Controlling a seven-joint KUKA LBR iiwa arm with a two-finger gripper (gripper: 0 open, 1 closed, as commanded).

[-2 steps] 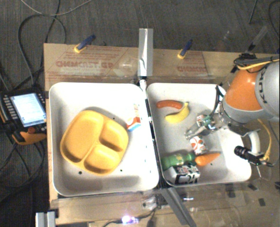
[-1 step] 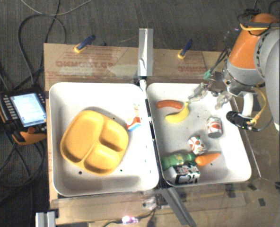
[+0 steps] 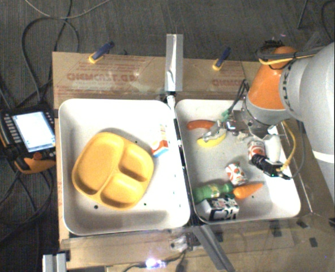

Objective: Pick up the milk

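Note:
The milk looks like the black-and-white patterned carton, lying on its side at the front edge of the right bin. It rests against a green bottle. My gripper is low over the back of the same bin, well behind the carton. It hangs right beside a yellow banana and a red sausage-shaped piece. The arm's orange band is above it to the right. Nothing is visibly held.
The right bin also holds a carrot, a small white spotted piece, a can and a white bottle. The left bin holds a yellow divided plate and a white, red and blue pack by the dividing wall.

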